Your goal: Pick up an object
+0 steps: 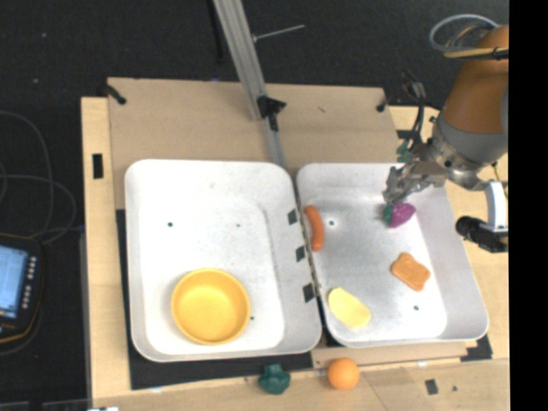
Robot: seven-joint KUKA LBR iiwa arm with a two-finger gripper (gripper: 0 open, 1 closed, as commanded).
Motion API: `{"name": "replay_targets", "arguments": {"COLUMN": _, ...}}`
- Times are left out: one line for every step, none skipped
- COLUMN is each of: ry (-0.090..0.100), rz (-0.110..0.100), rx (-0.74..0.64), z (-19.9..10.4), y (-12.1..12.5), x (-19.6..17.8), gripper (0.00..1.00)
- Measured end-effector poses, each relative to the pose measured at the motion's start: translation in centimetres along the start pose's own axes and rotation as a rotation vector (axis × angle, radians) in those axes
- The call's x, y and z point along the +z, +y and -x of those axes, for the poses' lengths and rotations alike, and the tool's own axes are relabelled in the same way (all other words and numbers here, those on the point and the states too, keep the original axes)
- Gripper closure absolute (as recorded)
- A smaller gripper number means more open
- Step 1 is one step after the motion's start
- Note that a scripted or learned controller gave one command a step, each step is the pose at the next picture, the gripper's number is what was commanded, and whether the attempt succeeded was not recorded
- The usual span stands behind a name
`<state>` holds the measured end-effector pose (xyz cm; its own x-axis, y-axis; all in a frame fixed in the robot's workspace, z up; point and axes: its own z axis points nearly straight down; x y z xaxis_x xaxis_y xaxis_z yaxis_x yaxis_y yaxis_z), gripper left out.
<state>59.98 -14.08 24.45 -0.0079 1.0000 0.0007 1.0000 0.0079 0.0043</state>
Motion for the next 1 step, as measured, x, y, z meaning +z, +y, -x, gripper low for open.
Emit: {"name": "replay_targets", "arguments": {"ry": 0.000, "rz": -0.003, "rx": 0.001, "z": -5.83, "y": 0.29, "x": 0.84, "gripper": 1.00}}
